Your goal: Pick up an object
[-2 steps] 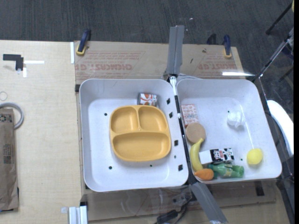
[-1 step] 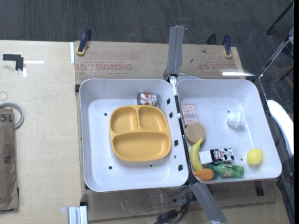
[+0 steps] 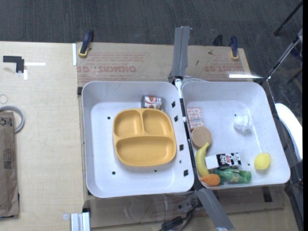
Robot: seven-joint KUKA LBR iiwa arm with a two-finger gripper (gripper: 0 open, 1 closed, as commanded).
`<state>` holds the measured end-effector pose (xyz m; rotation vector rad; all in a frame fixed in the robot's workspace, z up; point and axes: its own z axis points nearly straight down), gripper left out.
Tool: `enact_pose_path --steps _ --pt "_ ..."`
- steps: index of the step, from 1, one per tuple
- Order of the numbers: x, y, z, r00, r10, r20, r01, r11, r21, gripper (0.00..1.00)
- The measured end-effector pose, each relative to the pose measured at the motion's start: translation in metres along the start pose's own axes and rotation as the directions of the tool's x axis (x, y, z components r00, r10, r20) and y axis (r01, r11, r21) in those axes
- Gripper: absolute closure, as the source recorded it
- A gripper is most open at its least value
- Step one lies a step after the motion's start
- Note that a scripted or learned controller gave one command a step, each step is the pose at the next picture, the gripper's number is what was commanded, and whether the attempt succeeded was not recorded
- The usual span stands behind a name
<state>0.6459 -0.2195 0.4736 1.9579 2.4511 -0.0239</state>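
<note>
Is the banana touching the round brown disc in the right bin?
Touching. The camera view shows the banana's upper tip meeting the lower edge of the round brown disc, with no white bin floor visible between them.

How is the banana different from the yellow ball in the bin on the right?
The banana is long and curved, while the yellow ball is round. The banana lies by the bin's left wall, touching other things; the ball sits alone near the right wall. The banana looks bigger than the ball. Both are yellow and lie in the same white bin.
</note>
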Motion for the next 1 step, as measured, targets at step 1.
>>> enact_pose_path --steps 1 --pt "0.0 0.0015 -0.0076 1.0 -0.003 0.002 0.003 1.0 0.003 1.0"
